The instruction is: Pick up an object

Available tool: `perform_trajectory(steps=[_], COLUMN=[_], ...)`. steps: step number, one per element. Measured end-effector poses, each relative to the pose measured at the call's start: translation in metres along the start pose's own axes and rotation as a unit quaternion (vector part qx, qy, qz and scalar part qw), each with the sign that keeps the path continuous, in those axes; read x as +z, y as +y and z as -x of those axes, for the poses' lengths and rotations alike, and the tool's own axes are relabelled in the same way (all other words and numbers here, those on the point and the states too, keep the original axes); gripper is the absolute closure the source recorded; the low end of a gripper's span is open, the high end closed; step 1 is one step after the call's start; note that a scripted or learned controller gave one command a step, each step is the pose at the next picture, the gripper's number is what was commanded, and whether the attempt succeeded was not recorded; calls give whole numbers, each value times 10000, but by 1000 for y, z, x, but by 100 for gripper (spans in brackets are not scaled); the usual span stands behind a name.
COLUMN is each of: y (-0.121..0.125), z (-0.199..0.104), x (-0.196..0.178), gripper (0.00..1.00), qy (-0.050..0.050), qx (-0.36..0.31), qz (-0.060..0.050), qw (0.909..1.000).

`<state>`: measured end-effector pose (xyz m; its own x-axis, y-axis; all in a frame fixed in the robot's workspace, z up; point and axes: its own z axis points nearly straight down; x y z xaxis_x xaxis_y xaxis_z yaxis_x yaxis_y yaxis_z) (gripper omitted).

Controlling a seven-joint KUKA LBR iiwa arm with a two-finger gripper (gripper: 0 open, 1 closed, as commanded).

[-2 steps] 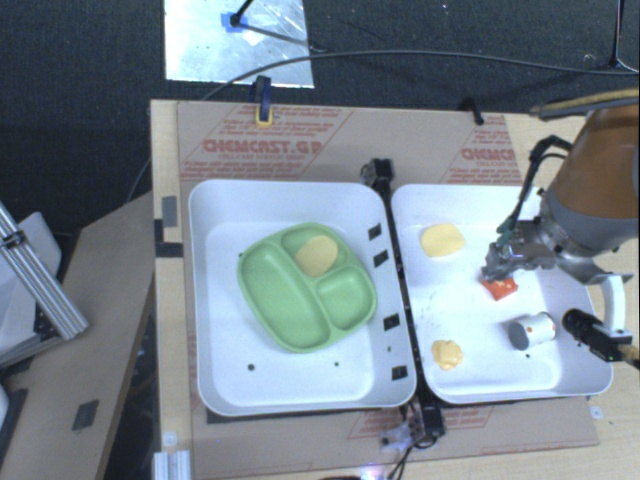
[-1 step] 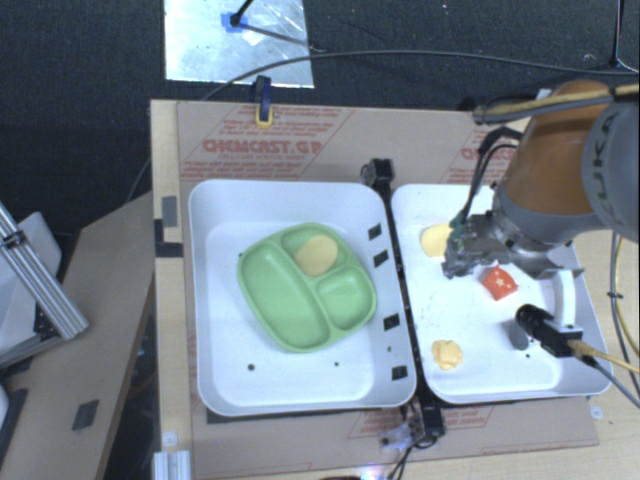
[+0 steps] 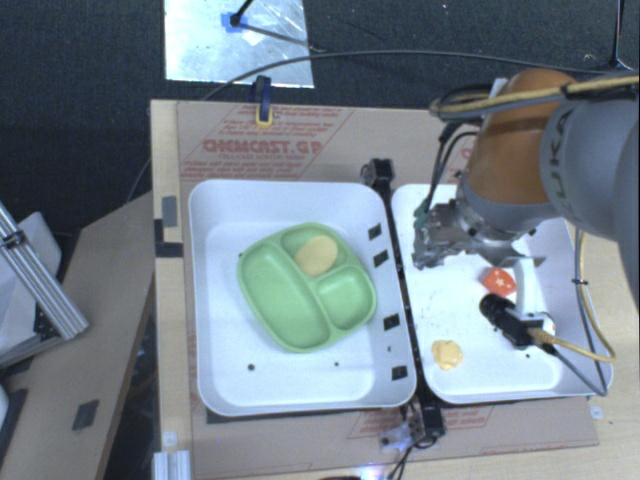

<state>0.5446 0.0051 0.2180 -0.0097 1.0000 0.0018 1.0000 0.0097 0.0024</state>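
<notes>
Looking down on a pale bench [image 3: 110,268] laid with a brown cardboard sheet [image 3: 300,128], printed CHEMCAST GP in red and pinned at its far edge by a blue clamp [image 3: 262,98]. Bearing two shallow white bins side by side on that sheet, with black clips [image 3: 383,258] along the shared wall. Holding, in the left bin [image 3: 220,368], a green divided plate [image 3: 290,303] with a pale yellow lump [image 3: 318,255] in its far small compartment. Holding, in the right bin [image 3: 500,376], a red-orange object [image 3: 500,281] near the middle and a small yellow piece [image 3: 447,353] toward the near left corner, well apart from each other. Hanging over the far left part of the right bin, under the grey arm [image 3: 595,168] with its orange band [image 3: 510,158]: the gripper [image 3: 430,243], just left of the red-orange object and apart from it. Cannot tell how wide the gripper stands or whether anything sits in it. Beyond the bench, dark floor [image 3: 80,68], with a crinkled silvery sheet [image 3: 200,38] lying on it and a scrap of blue tape [image 3: 232,20] on that sheet. At the left edge, a slanted aluminium rail [image 3: 40,278].
</notes>
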Motion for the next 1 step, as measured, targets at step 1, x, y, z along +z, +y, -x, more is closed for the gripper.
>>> perform_trajectory(steps=[1], y=[12], z=[-53], x=[-12], gripper=[100], qy=[4], qx=[-3], qz=[5], qw=[10000])
